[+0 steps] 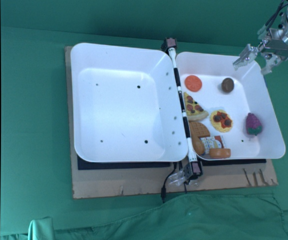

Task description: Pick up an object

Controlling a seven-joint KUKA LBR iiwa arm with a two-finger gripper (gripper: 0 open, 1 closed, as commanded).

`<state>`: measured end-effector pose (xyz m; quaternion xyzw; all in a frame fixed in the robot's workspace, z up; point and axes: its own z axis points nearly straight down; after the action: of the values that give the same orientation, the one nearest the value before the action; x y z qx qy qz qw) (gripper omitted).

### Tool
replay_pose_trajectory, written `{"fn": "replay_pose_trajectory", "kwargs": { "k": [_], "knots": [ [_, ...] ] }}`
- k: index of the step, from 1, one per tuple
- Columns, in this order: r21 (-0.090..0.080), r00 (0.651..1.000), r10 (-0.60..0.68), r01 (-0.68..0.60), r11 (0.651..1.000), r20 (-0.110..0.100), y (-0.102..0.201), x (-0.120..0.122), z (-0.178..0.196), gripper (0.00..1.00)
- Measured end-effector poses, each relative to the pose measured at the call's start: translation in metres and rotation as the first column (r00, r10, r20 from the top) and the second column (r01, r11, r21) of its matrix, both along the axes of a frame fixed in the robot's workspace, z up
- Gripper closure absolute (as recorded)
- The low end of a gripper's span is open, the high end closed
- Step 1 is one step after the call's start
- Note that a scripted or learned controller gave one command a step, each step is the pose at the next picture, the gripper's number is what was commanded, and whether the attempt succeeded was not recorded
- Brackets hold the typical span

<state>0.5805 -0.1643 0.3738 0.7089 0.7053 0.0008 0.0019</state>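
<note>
My gripper (255, 60) hangs above the far right corner of the right bin (271, 104), open, with nothing between its fingers. In that bin lie a red disc (193, 83), a brown round piece (227, 85), a pizza slice (194, 107), a small round pizza (221, 120), a purple grape bunch (253, 124), a waffle-like brown piece (199, 130), a small packet (213, 143) and an orange sausage-like piece (220, 153). The brown round piece lies nearest the gripper, below and to its left.
The left bin (83, 59) sits beside the right one, divided from it by a white rod with black clamps (179, 94). Both bins rest on a cardboard sheet (133, 186) over green cloth.
</note>
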Motion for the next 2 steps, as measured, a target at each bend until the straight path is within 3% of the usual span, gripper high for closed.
{"fn": "replay_pose_trajectory", "kwargs": {
  "k": [1,2],
  "knots": [
    [0.0,1.0,0.0,0.0,1.0,0.0,0.0,0.0,0.0,0.0],
    [-0.001,1.0,0.001,-0.001,1.0,-0.004,0.0,-0.004,-0.04,0.0]
  ]
}}
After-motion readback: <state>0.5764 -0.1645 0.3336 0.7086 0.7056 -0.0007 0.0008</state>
